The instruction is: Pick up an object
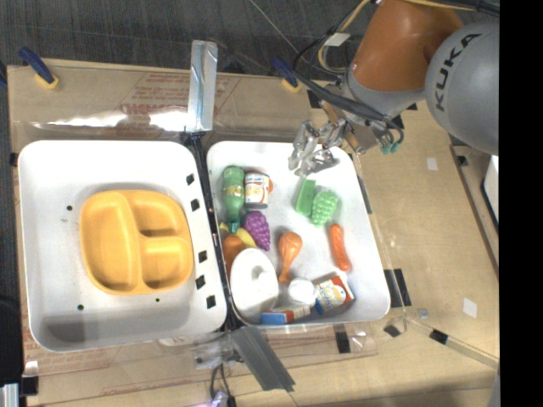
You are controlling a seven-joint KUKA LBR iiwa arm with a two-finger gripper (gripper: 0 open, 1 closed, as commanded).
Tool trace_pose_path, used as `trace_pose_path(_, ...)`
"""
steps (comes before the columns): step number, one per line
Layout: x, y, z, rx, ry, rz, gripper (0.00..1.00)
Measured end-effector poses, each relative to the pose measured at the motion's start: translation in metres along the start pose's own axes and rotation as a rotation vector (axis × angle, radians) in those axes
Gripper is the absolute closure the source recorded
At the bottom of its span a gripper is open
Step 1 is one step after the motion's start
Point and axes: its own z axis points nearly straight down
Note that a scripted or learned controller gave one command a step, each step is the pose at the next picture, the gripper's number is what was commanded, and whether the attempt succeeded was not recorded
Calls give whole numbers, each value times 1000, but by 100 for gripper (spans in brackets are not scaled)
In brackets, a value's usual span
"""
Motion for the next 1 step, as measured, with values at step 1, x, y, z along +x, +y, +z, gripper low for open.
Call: trace_pose_path(1, -15, 33, 8, -2, 2, -72, 100)
